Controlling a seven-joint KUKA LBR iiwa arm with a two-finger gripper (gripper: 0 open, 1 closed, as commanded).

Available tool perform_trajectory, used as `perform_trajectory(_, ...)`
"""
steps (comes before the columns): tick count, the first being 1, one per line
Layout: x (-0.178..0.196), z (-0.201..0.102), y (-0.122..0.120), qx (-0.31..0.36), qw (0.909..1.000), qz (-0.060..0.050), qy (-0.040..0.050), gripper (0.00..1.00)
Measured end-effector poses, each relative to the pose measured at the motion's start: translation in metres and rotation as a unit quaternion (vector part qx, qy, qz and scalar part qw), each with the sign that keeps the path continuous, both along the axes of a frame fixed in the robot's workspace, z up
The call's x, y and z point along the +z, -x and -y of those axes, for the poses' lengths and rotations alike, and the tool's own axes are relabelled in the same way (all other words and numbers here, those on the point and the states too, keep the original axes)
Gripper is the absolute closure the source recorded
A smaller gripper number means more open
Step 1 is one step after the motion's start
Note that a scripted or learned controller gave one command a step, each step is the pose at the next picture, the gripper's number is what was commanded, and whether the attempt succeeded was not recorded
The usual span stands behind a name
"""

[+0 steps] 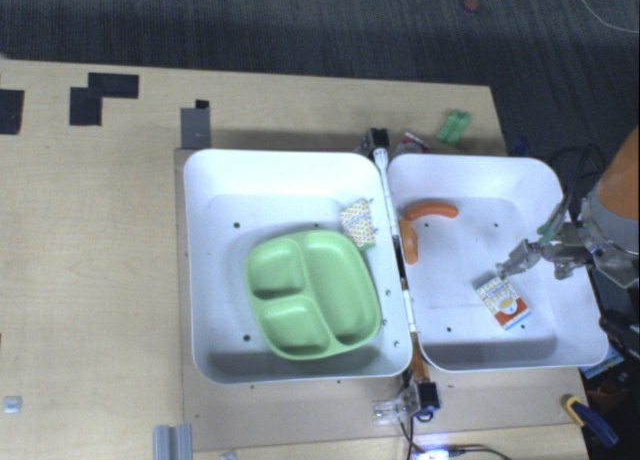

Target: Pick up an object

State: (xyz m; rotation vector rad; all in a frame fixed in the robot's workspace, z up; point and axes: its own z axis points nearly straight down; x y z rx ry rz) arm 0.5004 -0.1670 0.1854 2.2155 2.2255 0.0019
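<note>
Reaching in low from the right, the open, empty tool [527, 260] hovers just above the small carton [503, 301].

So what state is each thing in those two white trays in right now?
Green divided plate: lying flat in the left bin.
Patterned packet: propped against the plate's rim.
Orange sausage: lying in the right bin.
Small carton: lying flat, unheld.
Gripper: just above the carton.
</note>
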Motion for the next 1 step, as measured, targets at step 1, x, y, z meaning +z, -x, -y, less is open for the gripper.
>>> perform_trajectory(1, -0.0895, -0.0593, 0.0090, -0.001, 1.0000, 0.006, 0.0014, 0.00)
